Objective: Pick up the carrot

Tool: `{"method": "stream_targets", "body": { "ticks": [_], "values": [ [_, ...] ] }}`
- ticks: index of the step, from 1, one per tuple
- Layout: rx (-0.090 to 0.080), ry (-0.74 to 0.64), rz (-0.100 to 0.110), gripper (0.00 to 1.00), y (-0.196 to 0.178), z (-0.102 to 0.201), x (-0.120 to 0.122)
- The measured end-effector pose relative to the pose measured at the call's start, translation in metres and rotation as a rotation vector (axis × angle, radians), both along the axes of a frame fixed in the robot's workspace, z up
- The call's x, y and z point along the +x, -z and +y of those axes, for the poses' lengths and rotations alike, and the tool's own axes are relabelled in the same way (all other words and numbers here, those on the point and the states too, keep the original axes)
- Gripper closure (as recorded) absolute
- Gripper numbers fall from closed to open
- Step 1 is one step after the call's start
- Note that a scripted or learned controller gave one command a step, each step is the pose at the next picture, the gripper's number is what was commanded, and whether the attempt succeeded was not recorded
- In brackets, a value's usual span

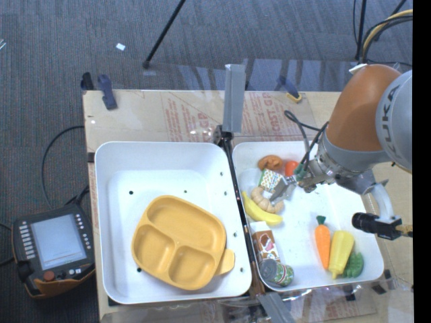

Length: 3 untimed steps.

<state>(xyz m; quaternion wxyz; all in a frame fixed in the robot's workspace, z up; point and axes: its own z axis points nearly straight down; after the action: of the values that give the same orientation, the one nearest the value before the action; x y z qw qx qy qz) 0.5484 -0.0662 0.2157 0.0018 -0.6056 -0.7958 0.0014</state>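
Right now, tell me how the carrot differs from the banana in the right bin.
The carrot is orange with a green top; the banana is yellow. The carrot is straight and tapered, lying near the bin's middle; the banana is curved, lying by the bin's left wall. The carrot lies beside a yellow corn cob; the banana lies beneath the pincer. Both lie flat in the right bin.
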Motion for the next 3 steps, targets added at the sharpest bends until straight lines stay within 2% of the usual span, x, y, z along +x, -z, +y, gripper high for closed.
{"method": "stream_targets", "body": {
  "ticks": [1,2,3],
  "values": [
    [0.001,0.090,0.010,0.00,0.111,-0.070,-0.030],
    [0.002,0.177,0.003,0.00,0.130,-0.094,-0.075],
    [0.004,0.175,0.004,1.00,0.121,-0.094,-0.074]
  ]
}}
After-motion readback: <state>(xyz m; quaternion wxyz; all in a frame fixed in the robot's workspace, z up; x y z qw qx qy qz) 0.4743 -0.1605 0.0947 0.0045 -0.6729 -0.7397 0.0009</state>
